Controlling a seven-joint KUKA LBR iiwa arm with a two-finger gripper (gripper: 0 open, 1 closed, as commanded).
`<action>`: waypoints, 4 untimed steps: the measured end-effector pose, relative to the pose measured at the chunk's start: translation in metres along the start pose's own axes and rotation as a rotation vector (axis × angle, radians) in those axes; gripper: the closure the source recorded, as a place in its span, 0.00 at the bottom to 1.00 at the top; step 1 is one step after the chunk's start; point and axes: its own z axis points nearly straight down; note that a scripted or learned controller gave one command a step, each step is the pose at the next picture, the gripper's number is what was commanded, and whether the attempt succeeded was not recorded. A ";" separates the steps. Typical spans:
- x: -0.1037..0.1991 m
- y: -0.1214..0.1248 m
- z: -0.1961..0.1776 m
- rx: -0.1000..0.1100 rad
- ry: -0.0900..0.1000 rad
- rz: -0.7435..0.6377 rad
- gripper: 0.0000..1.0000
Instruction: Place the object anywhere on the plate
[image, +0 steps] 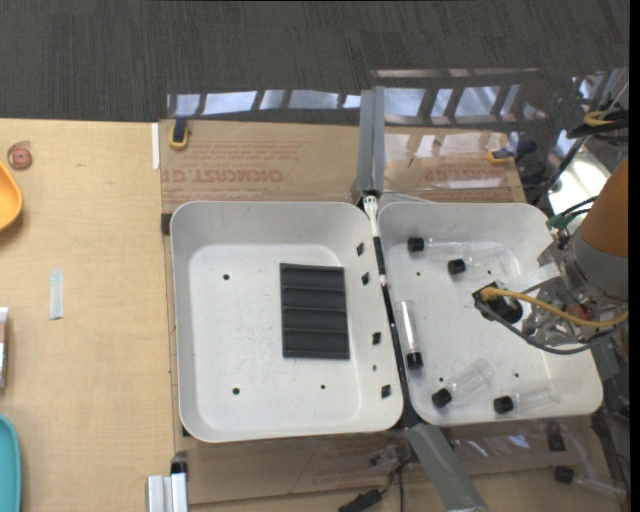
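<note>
**Q:** Where is the object?

**A:** Five clear tubes (468, 380) with black caps lie loose in the right bin (480, 210): two toward its far edge, one along its left wall, two toward its near edge. Which one is the target cannot be determined. None is on the black ribbed plate (315, 311), which lies flat at the centre of the left bin (260, 208) (probably so a release anywhere above it lands).

**Q:** What is the gripper's condition?

**A:** The gripper (535, 322) hangs over the right bin, near its right edge. Whether it is open or closed cannot be told, and no tube is seen held.
</note>
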 end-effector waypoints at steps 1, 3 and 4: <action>0.016 -0.079 -0.051 -0.002 0.001 -0.173 1.00; 0.045 -0.229 0.030 -0.002 -0.003 -0.407 1.00; 0.073 -0.288 0.071 -0.002 -0.003 -0.957 1.00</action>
